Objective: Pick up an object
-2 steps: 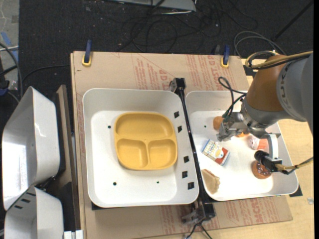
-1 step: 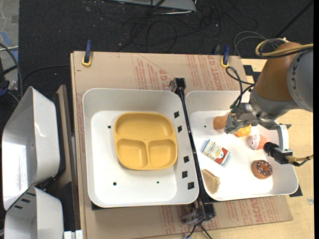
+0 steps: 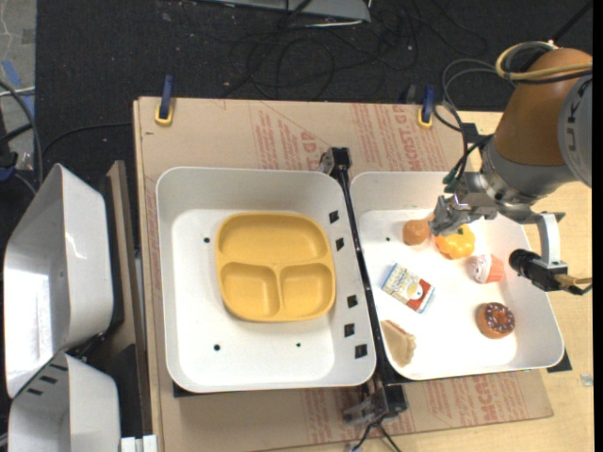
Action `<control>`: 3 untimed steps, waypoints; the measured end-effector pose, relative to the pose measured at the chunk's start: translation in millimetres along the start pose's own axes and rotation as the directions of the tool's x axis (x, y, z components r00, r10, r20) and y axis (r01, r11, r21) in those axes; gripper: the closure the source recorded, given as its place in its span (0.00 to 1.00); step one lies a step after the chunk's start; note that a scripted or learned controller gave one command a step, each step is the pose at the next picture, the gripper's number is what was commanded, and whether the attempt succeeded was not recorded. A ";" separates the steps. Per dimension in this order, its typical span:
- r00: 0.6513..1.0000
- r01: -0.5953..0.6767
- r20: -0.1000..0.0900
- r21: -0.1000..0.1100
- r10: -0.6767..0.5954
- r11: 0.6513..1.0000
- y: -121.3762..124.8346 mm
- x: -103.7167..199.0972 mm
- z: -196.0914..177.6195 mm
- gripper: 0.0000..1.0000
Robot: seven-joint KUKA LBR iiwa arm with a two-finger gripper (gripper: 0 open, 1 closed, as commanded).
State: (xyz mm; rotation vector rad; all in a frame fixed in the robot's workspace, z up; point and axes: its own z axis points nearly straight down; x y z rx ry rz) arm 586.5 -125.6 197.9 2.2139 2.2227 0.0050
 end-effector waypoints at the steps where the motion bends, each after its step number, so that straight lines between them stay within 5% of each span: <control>1: 1.000 0.000 0.000 0.001 0.000 1.000 1.2 0.1 -27.9 1.00; 3: 1.000 0.003 -0.003 0.008 -0.003 1.000 -24.5 91.1 -18.3 1.00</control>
